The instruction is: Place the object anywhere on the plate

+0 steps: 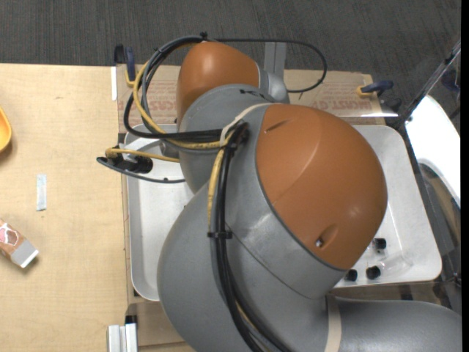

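The arm (293, 218) is grey with glossy orange-brown domed caps, and black and yellow cables (183, 134) loop over it. The bin (143, 226) beneath is white. The bench (58, 123) is pale tan wood, and the floor (220, 13) is dark grey with fine stripes.

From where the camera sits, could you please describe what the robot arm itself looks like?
The arm is built of bulky, rounded grey segments with glossy orange-brown domed caps at the joints. Black and yellow cables loop along its side, tied to the casing.
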Controlling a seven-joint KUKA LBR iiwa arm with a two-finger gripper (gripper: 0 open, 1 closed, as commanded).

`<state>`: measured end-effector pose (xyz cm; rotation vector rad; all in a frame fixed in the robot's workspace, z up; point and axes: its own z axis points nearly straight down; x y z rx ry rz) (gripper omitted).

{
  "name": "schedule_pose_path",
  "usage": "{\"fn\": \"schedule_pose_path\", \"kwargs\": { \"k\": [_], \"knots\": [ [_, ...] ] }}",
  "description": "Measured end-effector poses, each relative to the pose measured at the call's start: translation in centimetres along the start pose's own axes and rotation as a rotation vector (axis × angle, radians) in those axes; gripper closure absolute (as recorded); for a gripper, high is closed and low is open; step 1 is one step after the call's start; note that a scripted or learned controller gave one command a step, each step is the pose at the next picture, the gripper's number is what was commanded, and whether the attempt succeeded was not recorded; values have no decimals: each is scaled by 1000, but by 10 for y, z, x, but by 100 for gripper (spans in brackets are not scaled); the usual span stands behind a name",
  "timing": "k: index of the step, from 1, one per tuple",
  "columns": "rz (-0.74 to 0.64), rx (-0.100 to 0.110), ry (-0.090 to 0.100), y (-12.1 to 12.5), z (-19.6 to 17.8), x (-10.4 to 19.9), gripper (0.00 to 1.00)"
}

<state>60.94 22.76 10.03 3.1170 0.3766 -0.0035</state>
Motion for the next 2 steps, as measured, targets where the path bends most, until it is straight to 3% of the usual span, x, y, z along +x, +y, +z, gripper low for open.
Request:
{"fn": "schedule_pose_path", "kwargs": {
  "k": [1,2],
  "knots": [
    [40,0,1,9,9,33,0],
    [37,1,2,11,8,43,0]
  ]
}}
